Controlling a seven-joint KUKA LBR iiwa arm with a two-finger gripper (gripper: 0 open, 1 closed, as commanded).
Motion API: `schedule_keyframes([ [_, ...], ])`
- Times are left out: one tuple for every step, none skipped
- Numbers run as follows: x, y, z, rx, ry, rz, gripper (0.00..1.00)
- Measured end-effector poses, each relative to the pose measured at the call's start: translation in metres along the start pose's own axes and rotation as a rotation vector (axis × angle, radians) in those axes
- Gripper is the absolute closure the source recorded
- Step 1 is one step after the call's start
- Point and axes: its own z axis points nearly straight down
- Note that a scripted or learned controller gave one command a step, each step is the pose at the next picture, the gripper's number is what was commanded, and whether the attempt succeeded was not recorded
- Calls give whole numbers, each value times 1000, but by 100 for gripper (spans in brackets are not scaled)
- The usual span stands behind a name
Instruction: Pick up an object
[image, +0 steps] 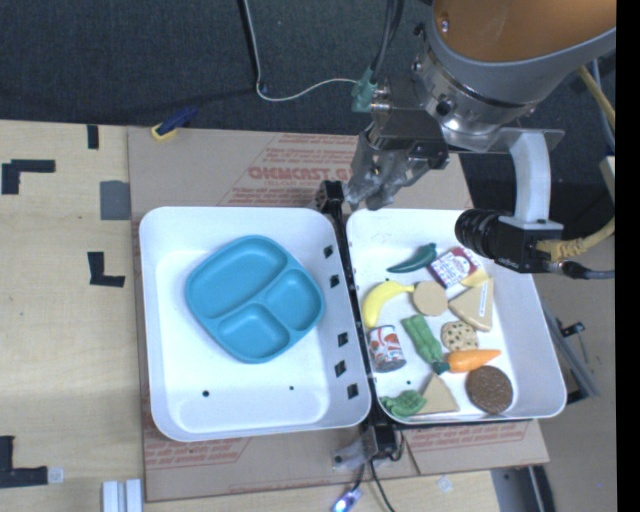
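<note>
Toys in right bin (540, 400): one banana (383, 298), one carrot (472, 359), two cookies (459, 335).

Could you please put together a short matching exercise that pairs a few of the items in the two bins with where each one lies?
Things:
1. blue divided plate
2. banana
3. carrot
4. brown round cookie

Places:
A. near corner of the right bin, at its right side
B. left bin, about its middle
C. right bin, close to the wall shared with the left bin
D. right bin, just above the brown round cookie

Pairs: 1-B, 2-C, 3-D, 4-A
</note>
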Motion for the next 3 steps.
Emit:
schedule_keyframes([
  [78,0,3,4,-1,-2,100],
  [75,0,-8,5,-1,2,100],
  [13,-2,170,22,-10,12,100],
])
